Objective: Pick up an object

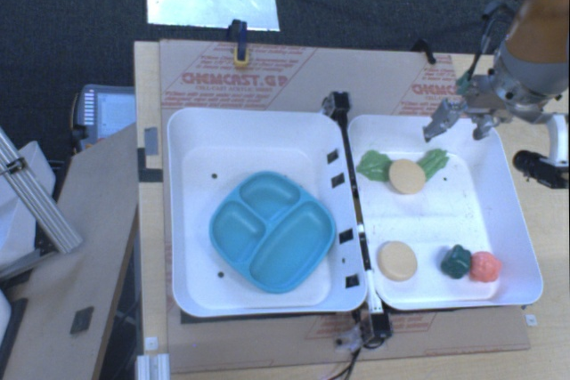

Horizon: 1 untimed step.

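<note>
- The pincer (460, 122) is hovering over the far edge of the right bin (508, 200), with its two fingers spread apart and nothing showing between them.
- The grey arm (533, 40) with its orange band is reaching in from the right, above the desk (294, 67).
- Just below the pincer, a round cream-coloured piece (408, 176) is lying in the far half of the right bin, with a green leafy item (374, 165) touching its left side and another green piece (435, 162) at its right; whether these three are joined is hard to say from this angle.
- Nearer the front of the same bin, a second cream disc (397, 261) is sitting well apart from a dark green object (456, 261), which is touching a pink-red object (484, 267).
- The left bin (196, 138) is holding a blue divided plate (272, 231), lying flat near its middle.
- A black divider (350, 191) is running between the two bins.
</note>
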Motion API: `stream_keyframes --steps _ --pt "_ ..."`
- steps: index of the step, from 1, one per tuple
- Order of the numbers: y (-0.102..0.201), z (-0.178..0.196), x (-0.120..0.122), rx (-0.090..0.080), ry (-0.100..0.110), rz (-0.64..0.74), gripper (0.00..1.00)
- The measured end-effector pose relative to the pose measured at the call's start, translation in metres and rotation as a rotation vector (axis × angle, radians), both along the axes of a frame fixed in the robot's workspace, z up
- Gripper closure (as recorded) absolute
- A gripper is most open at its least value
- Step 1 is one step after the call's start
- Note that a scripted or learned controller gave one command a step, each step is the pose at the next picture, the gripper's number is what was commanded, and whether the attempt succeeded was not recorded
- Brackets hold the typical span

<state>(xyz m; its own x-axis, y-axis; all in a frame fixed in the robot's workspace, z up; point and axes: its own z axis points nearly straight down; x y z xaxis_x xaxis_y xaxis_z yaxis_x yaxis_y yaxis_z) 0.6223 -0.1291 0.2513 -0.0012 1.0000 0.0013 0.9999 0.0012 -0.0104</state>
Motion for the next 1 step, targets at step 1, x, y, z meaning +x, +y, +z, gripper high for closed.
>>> stream_keyframes --steps 1 --pt "0.0004 0.0074 0.0021 -0.001 -0.012 0.002 0.00"
